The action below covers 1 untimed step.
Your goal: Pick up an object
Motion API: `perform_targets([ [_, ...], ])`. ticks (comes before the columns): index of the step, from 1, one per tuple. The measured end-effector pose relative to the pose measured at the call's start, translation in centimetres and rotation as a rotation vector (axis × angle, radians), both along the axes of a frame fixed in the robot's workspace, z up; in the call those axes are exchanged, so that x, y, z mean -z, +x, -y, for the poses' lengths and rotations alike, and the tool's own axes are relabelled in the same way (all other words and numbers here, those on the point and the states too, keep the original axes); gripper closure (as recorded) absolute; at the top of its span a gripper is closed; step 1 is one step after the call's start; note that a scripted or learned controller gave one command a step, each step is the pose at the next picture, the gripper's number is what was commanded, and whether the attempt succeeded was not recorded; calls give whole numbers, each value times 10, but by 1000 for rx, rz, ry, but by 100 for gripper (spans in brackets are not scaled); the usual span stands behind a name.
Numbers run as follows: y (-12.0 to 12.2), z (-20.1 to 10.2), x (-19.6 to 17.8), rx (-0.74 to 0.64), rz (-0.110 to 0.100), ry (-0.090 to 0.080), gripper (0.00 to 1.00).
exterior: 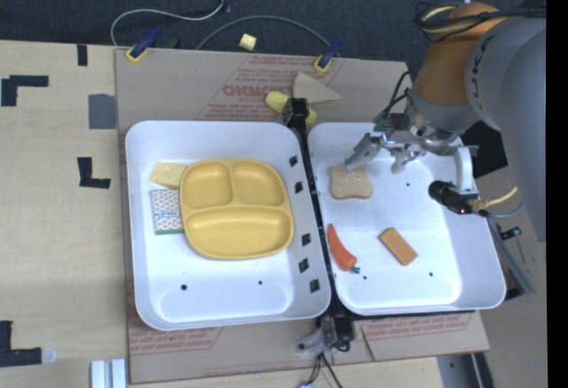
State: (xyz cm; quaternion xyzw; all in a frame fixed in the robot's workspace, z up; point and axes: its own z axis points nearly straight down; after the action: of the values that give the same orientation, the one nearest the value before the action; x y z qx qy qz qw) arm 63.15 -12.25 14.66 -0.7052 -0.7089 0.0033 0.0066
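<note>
1. Bins first: two shallow white bins sit side by side on a cardboard sheet (222, 89), the left bin (146, 289) and the right bin (470, 289), meeting at a dark divider with black clips.
2. The grey arm (506, 84) with its orange band (448, 67) reaches in from the right, over the upper part of the right bin.
3. The gripper (383, 157) hangs above that bin's upper area with its two fingers spread apart and nothing between them. One fingertip (357, 158) lies just above and beside the slice of toast (351, 184); whether it touches the toast cannot be told.
4. The toast lies flat in the upper left of the right bin. Lower down, near the divider, lies a toy carrot (341, 249), orange with a green end. An orange-brown block (398, 246) lies near the middle of the bin, well apart from both.
5. The left bin holds a yellow divided tray (238, 207). A pale yellow wedge (167, 174) and a small patterned packet (165, 209) lie just beside the tray's left edge.
6. Behind the bins, on the cardboard, are a yellow object (278, 100) and a tan wedge-shaped piece (317, 90). Blue-and-yellow clamps (142, 46) grip the cardboard's far edge, and a thin cable (204, 18) loops across the dark floor.
7. Red printing runs across the cardboard, seen upside down and too blurred to read.
</note>
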Motion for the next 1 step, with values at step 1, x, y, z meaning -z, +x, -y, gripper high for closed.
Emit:
perform_targets([
  [1,11,-25,65,2,14,-7,0],
])
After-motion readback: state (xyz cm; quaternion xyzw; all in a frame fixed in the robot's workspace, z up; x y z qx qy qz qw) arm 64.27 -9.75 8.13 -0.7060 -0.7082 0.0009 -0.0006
